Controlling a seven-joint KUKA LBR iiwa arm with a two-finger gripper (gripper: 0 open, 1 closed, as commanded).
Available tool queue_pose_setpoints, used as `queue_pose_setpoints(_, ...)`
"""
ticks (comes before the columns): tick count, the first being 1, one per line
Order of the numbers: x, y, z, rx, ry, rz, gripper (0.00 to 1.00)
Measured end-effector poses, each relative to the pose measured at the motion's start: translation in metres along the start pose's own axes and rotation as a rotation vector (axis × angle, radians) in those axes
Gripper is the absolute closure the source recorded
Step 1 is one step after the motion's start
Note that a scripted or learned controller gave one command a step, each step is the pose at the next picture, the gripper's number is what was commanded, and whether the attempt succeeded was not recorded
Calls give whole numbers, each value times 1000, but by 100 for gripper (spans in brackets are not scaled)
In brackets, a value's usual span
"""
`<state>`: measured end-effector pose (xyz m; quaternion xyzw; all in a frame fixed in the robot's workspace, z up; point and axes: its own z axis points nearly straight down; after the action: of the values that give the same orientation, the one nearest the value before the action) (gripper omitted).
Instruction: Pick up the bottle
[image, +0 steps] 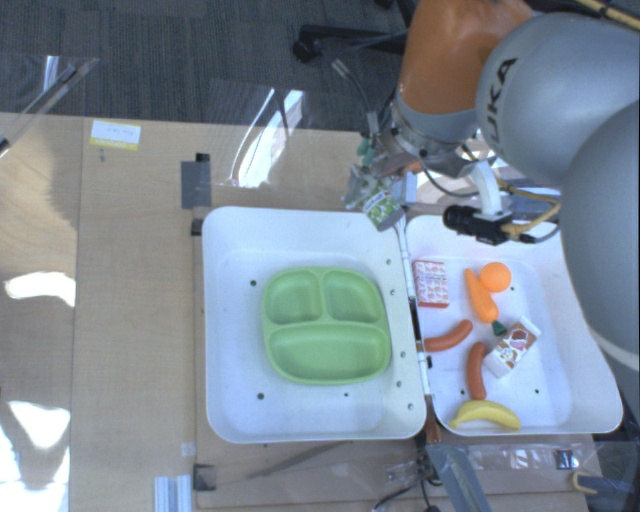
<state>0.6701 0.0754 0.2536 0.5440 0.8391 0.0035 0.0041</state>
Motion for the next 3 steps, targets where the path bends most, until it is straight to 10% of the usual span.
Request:
queue_pose_setpoints(2,148,30,-7,-3,4,-1195,100)
queue_pose_setpoints(3,195,-43,62,-3,6,-1817,100)
